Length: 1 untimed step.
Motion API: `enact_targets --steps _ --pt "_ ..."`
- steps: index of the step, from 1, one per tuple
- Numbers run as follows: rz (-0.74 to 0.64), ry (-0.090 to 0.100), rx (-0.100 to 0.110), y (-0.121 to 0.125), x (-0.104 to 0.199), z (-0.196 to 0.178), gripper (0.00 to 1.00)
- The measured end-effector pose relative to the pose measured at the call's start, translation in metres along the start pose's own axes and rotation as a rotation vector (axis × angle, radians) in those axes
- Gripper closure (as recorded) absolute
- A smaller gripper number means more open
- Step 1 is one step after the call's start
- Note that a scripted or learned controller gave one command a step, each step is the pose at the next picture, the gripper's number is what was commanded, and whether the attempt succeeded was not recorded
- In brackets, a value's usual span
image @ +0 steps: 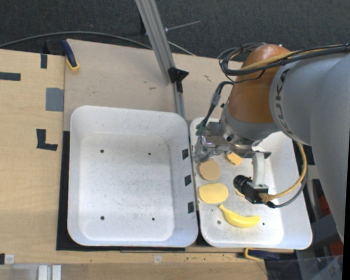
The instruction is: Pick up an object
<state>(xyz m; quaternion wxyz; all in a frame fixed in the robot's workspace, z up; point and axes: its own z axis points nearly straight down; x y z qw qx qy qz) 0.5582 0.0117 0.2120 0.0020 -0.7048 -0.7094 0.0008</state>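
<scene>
In the right bin (293,232) lie a round tan cookie-like piece (209,170), a yellow oval piece (213,193), a yellow banana (239,218) and a small orange wedge (235,159). My gripper (207,149) hangs low over the bin's left part, just above and touching the region of the tan round piece. The wrist and its orange band (255,88) cover the bin's back. Nothing shows clearly between the fingers.
The left bin (125,175) is a wide white tray beside the right one. A slanted metal pole (160,44) rises behind the bins. A black cable connector (247,188) with a yellow cable hangs over the right bin near the banana.
</scene>
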Motion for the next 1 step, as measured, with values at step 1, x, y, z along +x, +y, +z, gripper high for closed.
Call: enact_targets --steps 1 --pt "-0.002 0.001 -0.002 -0.0162 0.0549 -0.0128 1.00"
